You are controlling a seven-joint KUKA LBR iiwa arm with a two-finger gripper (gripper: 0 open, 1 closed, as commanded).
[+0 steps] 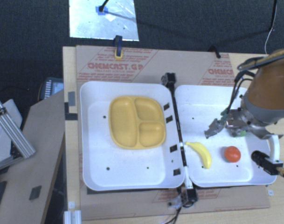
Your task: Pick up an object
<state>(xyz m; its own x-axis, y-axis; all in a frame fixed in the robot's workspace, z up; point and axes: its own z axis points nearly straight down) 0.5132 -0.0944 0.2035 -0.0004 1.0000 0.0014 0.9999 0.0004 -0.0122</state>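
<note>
The gripper [215,128] hangs over the right bin [197,97], its fingers too small and blurred to tell whether they are spread or pressed together. A banana [201,153] lies just beside it at about seven o'clock and a tomato [232,154] near it at four o'clock, both on the bin floor. A yellow divided plate [136,122] sits in the left bin [95,139], at nine o'clock from the gripper.
</note>
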